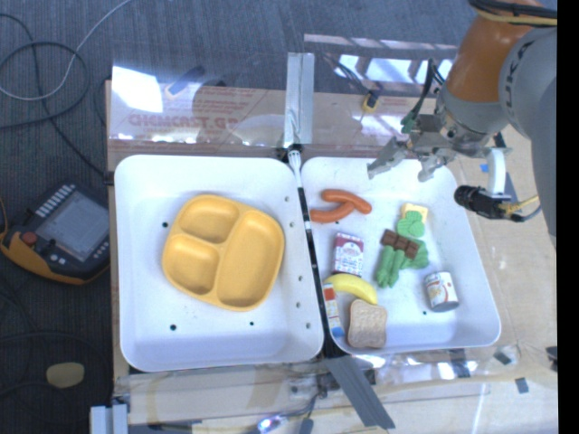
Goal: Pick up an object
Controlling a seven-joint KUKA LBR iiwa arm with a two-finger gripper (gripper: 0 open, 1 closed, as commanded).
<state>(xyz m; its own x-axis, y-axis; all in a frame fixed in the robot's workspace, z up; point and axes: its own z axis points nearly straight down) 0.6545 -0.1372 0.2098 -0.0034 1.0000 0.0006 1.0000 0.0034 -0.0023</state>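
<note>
Right bin (470,242), near edge: bread slice (366,324) against the front wall, banana (352,287) touching its top. Small can (440,290) on its side toward the right wall. Behind these, red carton (348,253), green vegetable pieces (395,260) with a brown chocolate piece (396,240) on top, then a yellow block (414,214). Farther back, two sausages (340,205) crossed near the divider. Left bin (145,315) holds a yellow divided plate (223,250), tilted, centre of the bin. Gripper (404,163) hangs over the far rim of the right bin, fingers spread apart, nothing between them, well apart from every item. Orange pendant (56,238) on the floor left of the bins, cables (54,70) behind.
</note>
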